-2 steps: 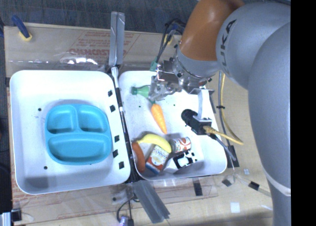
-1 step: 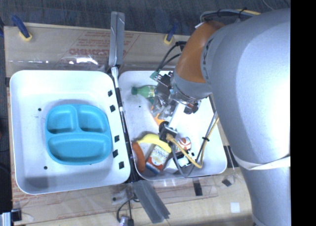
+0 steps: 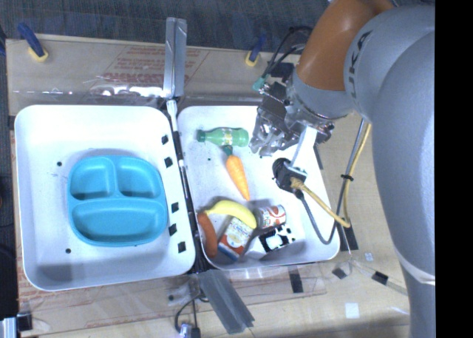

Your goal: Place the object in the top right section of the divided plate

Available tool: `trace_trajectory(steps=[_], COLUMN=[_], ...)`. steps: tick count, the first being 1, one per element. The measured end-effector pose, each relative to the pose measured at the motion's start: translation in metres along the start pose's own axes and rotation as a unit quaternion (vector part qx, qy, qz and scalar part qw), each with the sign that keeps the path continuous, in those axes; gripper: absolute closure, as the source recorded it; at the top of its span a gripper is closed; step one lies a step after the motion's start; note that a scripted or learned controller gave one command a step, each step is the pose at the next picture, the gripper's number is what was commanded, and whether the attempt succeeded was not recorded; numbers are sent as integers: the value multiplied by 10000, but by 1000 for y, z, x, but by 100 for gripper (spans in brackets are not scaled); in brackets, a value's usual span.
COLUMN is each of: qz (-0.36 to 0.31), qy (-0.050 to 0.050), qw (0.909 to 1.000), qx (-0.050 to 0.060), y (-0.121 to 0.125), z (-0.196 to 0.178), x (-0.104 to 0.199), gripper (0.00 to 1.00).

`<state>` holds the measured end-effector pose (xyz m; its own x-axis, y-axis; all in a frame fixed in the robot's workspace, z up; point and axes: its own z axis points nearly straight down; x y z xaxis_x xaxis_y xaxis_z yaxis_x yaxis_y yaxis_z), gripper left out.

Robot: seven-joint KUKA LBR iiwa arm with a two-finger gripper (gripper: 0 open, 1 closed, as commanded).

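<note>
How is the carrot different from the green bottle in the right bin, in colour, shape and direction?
The carrot is orange and tapers to a point, while the green bottle is green, rounded, with a pale cap end. The carrot lies at a slant, running down the bin; the green bottle lies almost level, across the bin. The carrot sits below the green bottle, nearer the bin's middle. Both lie on their sides on the floor of the right bin, near the gripper.
</note>
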<state>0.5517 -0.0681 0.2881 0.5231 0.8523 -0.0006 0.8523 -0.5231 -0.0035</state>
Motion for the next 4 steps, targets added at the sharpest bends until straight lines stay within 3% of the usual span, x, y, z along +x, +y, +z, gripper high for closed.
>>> trace_trajectory(steps=[1,2,3,4], qz=[-1248,-2109,-2582,-2045], qy=[-4,-2,-3,-1], qw=[9922,9775,9661,9789], qx=[0,8,2,6], y=[72,96,52,-24], z=[94,147,163,97], x=[28,15,-9,-31], gripper=[100,100,100,100])
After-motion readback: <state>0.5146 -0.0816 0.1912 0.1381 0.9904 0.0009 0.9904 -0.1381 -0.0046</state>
